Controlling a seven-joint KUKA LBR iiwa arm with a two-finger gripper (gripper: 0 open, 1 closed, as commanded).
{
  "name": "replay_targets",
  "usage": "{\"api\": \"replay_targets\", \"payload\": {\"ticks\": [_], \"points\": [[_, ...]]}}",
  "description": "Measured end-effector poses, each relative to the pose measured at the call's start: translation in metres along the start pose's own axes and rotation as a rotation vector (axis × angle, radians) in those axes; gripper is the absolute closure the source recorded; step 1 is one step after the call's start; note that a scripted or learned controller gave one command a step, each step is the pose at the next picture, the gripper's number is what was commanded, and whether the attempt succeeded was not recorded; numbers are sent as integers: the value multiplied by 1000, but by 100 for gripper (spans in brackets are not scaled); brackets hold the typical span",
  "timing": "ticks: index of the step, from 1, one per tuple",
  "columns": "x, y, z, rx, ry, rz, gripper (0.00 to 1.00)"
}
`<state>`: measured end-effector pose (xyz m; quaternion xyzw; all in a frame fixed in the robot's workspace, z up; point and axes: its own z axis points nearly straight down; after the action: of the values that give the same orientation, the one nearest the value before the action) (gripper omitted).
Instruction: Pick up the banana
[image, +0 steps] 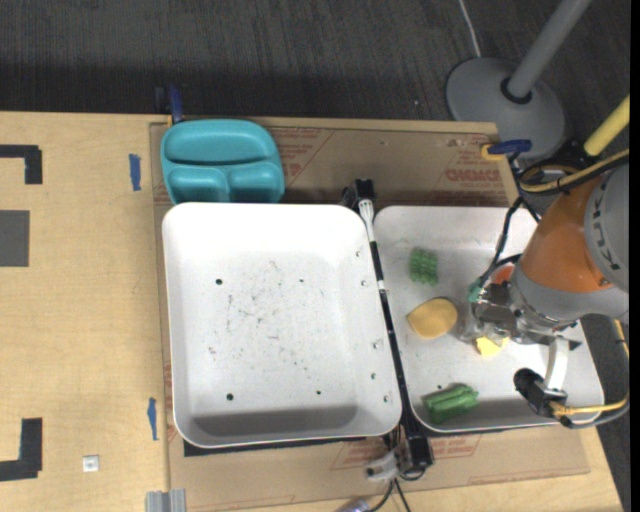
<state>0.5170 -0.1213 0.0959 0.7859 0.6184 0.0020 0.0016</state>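
Gripper (487, 322) directly over banana (488, 347)

Floor: I saw dark carpet (300, 50) beyond the bench.
Bench: pale wood (80, 300) (blue tape marks).
Stand: grey round base (505, 100), upper right.

Banana (489, 346): small yellow bit visible, rt bin, mostly hidden under arm's wrist.
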Motion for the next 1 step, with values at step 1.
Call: {"api": "replay_targets", "payload": {"ticks": [1], "points": [[-20, -32, 9, 1, 0, 323, 100]]}}
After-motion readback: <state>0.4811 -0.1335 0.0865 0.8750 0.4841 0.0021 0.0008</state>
